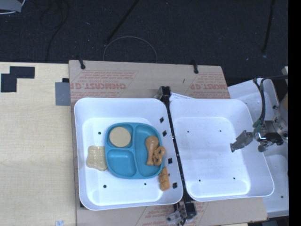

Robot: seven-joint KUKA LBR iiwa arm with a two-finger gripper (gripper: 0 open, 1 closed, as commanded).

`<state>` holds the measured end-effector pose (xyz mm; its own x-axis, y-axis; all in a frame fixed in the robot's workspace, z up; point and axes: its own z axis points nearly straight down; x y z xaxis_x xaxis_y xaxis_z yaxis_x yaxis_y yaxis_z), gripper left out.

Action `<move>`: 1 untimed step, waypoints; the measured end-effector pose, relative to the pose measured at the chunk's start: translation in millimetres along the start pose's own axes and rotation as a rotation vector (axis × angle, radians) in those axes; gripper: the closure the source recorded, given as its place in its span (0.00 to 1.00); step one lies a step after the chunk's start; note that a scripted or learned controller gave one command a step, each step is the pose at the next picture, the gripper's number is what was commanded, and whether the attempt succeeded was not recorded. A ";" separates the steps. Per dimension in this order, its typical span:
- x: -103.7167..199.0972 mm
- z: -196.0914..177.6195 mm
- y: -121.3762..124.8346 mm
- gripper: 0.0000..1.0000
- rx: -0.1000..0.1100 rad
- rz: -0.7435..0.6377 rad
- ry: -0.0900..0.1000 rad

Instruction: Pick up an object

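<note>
Gripper (242, 141) at right of frame, over right bin (214, 185) near its right wall; cannot tell jaw state, nothing seen held. All candidate things lie in left bin (89, 114), well apart, leftward of gripper across divider. Blue tray (123, 165) holds round cookie (119, 136) and pretzel (154, 150), long axis running top-to-bottom. Toast (96, 157) touches tray's left edge; small pastry (163, 179) just beside its lower right corner, nearest gripper.

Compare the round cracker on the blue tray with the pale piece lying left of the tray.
The round cracker is a neat disc inside a compartment of the blue tray; the pale piece is squarish with uneven edges and lies on the bin floor against the tray's rim. Both are tan and flat.
</note>
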<state>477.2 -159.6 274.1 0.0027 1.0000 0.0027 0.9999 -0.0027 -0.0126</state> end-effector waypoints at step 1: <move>0.1 -5.3 1.5 0.00 -0.009 -0.002 -0.002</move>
